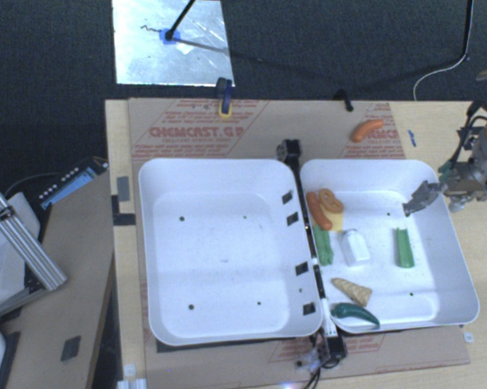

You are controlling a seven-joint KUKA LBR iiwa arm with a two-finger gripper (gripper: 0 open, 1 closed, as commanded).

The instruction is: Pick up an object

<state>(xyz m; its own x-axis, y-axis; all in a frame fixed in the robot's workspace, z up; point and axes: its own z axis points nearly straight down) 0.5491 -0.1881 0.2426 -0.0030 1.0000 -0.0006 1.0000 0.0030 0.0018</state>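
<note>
Gripper (417,198) hangs over the right bin's (449,246) two o'clock edge; its finger state cannot be told, since the tips blur into one grey mass. Nearest candidate: green stick (403,247), at the gripper's six o'clock. It looks like light, stiff, smooth plastic; grasp across its narrow middle. Arm is cut off at right.

The wooden bench (249,114) carries a printed cardboard sheet (197,129) that covers most of its top. Two shallow white bins sit side by side on the sheet, the left bin (221,246) and the right bin (439,302) touching along the middle. Near the far right corner, an orange sausage-shaped item (367,130) lies on the sheet. At the far edge stands what looks like a yellow-and-blue clamp (224,98).
</note>
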